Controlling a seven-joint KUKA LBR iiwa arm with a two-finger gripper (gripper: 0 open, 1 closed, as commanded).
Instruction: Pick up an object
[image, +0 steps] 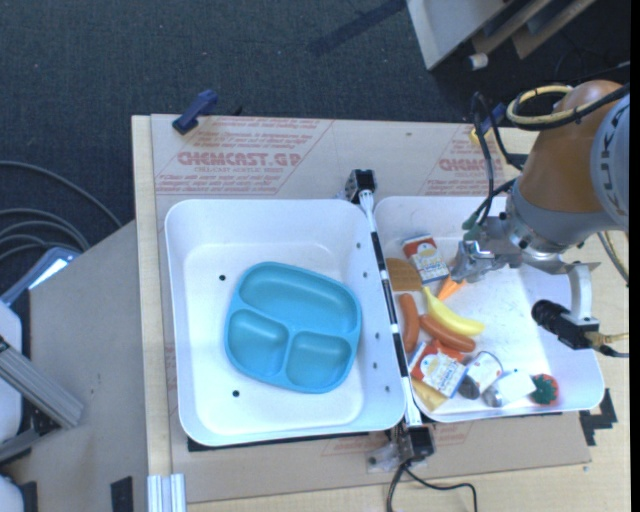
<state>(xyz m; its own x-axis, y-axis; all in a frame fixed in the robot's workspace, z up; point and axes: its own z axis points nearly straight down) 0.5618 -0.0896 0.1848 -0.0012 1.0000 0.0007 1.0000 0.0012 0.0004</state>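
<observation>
**Gripper low in the right bin, nothing lifted yet**

The gripper (468, 262) hangs over the toy food in the right bin (560, 395), beside the banana (452, 316). I cannot tell how its jaws stand; it seems to hold nothing. Sausages (410, 322) and packets (428, 258) crowd close. A blue tray (293, 326) lies in the left bin (190, 300).

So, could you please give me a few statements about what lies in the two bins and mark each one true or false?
1. A blue divided plate lies in the left bin. True.
2. The banana lies in the left bin. False: it lies in the right bin.
3. The gripper is over the right bin. True.
4. The blue plate holds a carrot. False: its compartments are bare.
</observation>
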